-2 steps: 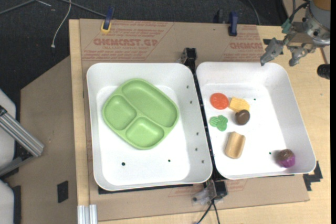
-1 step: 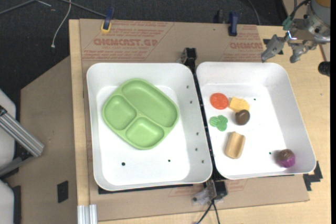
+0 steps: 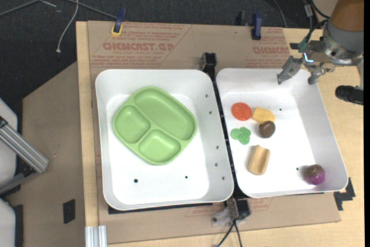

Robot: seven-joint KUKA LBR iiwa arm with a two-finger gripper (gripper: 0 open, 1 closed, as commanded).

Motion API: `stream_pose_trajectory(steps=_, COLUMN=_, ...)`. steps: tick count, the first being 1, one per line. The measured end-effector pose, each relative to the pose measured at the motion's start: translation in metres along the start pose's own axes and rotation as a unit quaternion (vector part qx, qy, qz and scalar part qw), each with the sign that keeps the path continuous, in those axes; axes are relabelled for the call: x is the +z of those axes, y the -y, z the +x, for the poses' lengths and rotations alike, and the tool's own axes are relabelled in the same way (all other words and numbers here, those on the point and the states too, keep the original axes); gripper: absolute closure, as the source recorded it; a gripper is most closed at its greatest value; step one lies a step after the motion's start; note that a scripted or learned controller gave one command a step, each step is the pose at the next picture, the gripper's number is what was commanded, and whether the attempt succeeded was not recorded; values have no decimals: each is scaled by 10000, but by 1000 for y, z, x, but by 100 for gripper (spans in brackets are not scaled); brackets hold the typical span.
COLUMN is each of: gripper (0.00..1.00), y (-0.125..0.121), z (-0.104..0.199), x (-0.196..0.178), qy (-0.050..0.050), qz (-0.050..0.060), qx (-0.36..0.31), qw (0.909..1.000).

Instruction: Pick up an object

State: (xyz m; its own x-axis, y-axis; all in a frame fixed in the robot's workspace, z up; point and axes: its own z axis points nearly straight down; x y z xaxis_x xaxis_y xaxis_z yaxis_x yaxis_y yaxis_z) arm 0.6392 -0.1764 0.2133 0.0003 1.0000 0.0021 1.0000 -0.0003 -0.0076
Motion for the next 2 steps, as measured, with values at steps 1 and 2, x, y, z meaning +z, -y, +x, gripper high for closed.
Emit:
stream_pose_trajectory(steps=1, gripper=0, y=0, z=-4, x=62, qy=1, qz=-7, qx=-1, qw=10000)
stream_pose_trajectory(steps=2, gripper=0, y=-4, z=-9, x=122, qy=1, qz=-7, qx=-2, qw=10000)
